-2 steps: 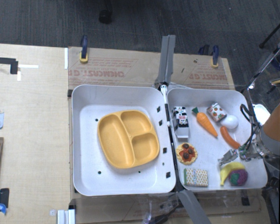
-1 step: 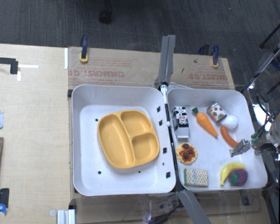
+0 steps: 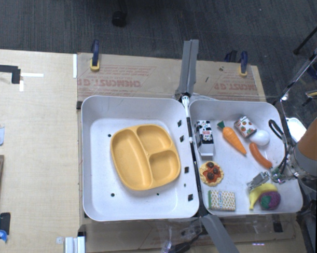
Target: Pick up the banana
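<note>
The gripper [image 3: 261,179] is hovering low in the right bin [image 3: 237,108], its metal tip just above the banana [image 3: 257,196]; whether it is gripping anything I cannot tell. The banana is lying at about six o'clock from the tip, curled against a purple ball [image 3: 270,200]. Two carrots [image 3: 234,139] are lying at ten and twelve o'clock. One yellow divided plate [image 3: 145,156] is sitting in the left bin [image 3: 92,162].
</note>
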`<action>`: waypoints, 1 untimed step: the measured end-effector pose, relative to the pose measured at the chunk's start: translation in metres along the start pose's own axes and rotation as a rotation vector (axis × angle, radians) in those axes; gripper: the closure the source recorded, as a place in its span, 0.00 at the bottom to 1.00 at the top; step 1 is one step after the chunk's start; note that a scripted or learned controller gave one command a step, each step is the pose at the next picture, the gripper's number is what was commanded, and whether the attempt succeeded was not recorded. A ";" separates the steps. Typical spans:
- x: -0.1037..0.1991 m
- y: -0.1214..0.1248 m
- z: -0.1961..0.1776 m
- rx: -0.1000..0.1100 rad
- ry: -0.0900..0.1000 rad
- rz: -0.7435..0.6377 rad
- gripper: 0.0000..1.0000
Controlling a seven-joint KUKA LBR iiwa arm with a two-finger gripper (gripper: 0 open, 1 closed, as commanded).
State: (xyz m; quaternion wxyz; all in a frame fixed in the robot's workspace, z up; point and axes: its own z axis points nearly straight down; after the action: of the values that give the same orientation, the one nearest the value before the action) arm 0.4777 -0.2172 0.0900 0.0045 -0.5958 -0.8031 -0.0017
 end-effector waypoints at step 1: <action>-0.001 0.000 -0.009 -0.001 -0.004 0.003 1.00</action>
State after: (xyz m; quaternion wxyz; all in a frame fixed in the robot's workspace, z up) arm 0.4783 -0.2180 0.0992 0.0026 -0.5969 -0.8023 -0.0012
